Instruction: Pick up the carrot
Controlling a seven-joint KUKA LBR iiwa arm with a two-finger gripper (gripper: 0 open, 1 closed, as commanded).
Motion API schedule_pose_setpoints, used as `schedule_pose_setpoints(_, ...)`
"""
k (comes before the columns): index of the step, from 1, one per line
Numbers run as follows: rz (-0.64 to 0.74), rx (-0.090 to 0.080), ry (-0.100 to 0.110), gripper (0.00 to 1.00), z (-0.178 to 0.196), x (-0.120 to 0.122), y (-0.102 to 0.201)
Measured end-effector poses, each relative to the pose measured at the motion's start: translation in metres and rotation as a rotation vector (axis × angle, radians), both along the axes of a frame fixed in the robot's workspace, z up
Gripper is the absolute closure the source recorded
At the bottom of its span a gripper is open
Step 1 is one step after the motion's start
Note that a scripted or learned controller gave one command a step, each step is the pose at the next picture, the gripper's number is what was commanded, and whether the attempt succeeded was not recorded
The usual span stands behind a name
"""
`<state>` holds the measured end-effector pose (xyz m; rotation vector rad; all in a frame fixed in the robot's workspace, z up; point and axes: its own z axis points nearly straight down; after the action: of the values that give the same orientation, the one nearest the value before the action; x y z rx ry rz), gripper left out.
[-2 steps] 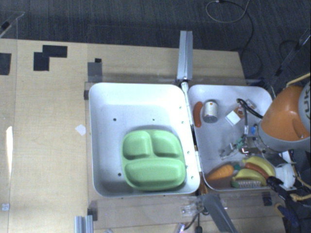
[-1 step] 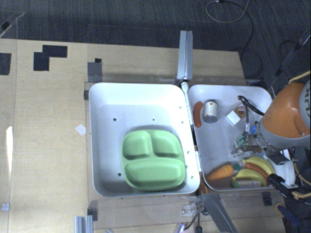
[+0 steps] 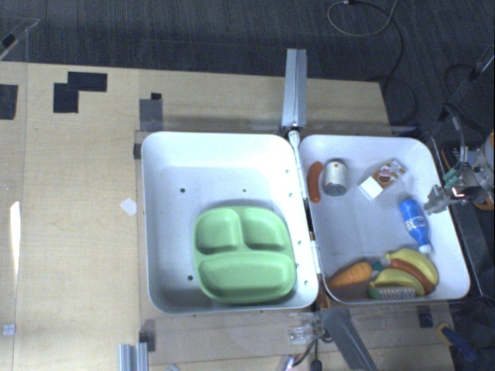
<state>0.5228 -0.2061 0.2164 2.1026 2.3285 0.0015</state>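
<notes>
The orange carrot (image 3: pixel 352 273) lies in the front left corner of the right bin (image 3: pixel 433 157), its tip pointing left and its thick end against a bunch of bananas (image 3: pixel 407 266). My gripper (image 3: pixel 451 191) hovers over the right rim of that bin, well to the right of the carrot and farther back. Nothing can be seen in its grasp.
A blue bottle (image 3: pixel 415 222) lies just left of the gripper. A metal can (image 3: pixel 335 178), a red sausage (image 3: pixel 314 182) and a small packet (image 3: pixel 384 178) sit at the back. Corn (image 3: pixel 396 291) lies by the bananas. A green divided plate (image 3: pixel 244 253) sits in the left bin (image 3: pixel 166 207).
</notes>
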Motion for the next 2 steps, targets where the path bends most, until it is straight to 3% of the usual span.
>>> schedule_pose_setpoints(1,-0.216,0.002,0.002,1.0,-0.013,0.048,0.036)
schedule_pose_setpoints(2,-0.171,0.001,0.002,1.0,-0.013,0.003,0.015)
